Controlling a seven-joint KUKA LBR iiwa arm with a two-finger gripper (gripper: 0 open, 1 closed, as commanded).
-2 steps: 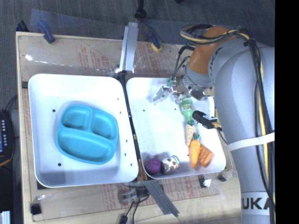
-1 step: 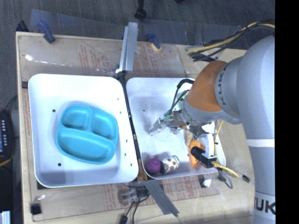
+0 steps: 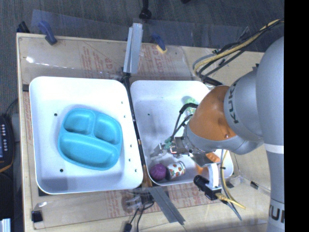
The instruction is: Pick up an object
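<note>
Gripper (image 3: 161,151) is down in the right bin (image 3: 149,105), near its front edge — fingers look spread a little, nothing visible between them, though the view there is cluttered and I can't be sure. Purple ball (image 3: 158,171) sits at the bin's front wall, just below the gripper and apart from it. Small patterned can (image 3: 177,169) lies on its side right beside the ball, touching or nearly so. Green object (image 3: 189,102) is partly hidden behind the orange band (image 3: 212,117) of the arm — can't tell what it is. An orange item (image 3: 211,156) peeks out under the wrist. Left bin (image 3: 43,95) holds a blue divided tray (image 3: 91,138), roughly centred, three compartments.
</note>
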